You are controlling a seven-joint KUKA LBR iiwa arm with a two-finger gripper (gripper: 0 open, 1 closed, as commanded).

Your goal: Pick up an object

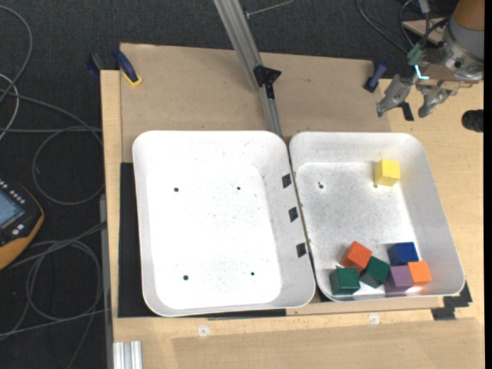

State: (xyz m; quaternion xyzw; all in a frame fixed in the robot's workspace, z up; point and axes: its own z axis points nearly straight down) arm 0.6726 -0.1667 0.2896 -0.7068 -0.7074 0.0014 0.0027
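White plastic forms the left bin [207,221], far down-left of the gripper. The right bin [338,206] lies below the gripper and holds a yellow cube [387,171] nearest it, alone near the bin's top. Farther down sit an orange block [357,254], two green blocks [346,280], a purple block [400,277], a blue block [402,253] and a small orange cube [420,271]. The gripper [407,98] hangs open over the bench, gripping nothing.
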